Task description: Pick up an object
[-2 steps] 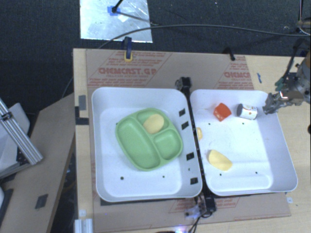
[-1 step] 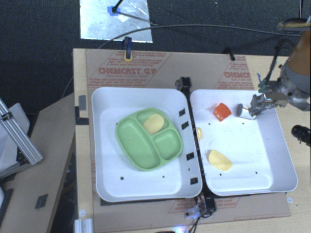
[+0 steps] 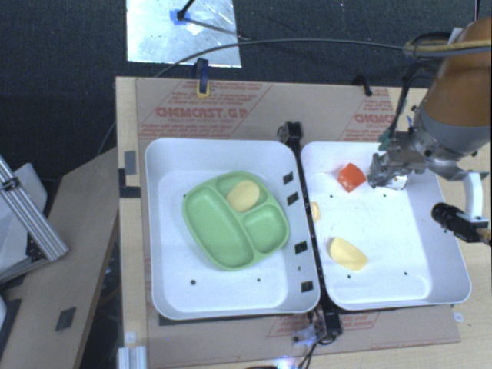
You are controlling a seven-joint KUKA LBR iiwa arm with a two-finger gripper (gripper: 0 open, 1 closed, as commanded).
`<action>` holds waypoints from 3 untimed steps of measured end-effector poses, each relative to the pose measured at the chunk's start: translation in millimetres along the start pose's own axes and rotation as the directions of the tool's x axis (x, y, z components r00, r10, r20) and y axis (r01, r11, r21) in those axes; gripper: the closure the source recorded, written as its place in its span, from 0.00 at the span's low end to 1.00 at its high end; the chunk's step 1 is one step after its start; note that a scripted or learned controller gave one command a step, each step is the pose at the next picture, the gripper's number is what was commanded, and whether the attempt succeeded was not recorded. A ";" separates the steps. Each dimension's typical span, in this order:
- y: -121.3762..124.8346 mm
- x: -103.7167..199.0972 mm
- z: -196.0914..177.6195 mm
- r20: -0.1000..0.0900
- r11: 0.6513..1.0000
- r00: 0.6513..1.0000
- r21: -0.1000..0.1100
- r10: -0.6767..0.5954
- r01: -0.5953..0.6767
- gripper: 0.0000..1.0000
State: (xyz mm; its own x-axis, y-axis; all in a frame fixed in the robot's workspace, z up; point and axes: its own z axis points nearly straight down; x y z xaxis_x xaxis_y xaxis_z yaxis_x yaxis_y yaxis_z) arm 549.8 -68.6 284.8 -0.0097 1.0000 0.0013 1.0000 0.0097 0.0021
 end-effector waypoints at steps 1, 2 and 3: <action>-7.0 53.9 23.1 -0.001 1.000 1.000 0.001 0.000 0.000 1.00; -8.0 106.8 24.1 -0.001 1.000 1.000 0.001 -0.001 0.001 1.00; -4.3 156.1 33.5 0.000 1.000 1.000 0.001 0.000 0.000 1.00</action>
